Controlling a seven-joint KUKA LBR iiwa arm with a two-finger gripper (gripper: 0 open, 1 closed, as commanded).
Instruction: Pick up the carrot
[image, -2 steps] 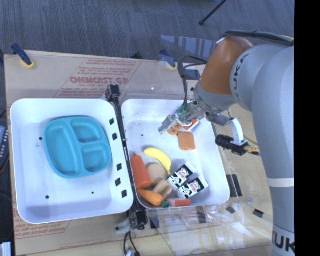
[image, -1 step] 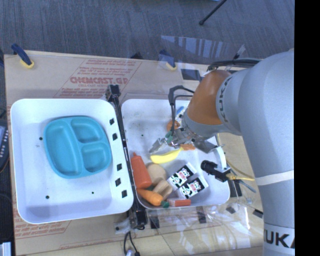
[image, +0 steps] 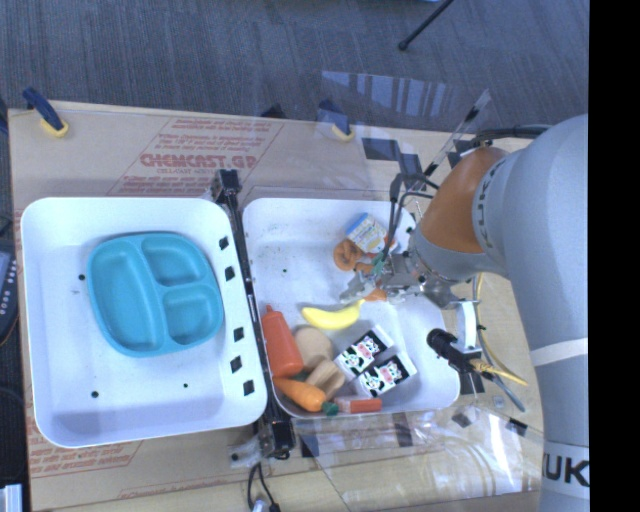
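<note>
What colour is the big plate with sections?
Light blue. The plate shows best in the camera view, in the left bin.

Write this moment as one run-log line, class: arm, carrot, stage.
arm: gripper low in right bin, above banana | carrot: lying at bin's near edge, untouched | stage: pick not yet made

The bench (image: 300, 150) is covered with brown cardboard printed in red lettering. Two shallow white bins rest directly on it, side by side: the left bin (image: 40, 330) and the right bin (image: 300, 225), joined by a black clamp strip (image: 238, 290).
</note>
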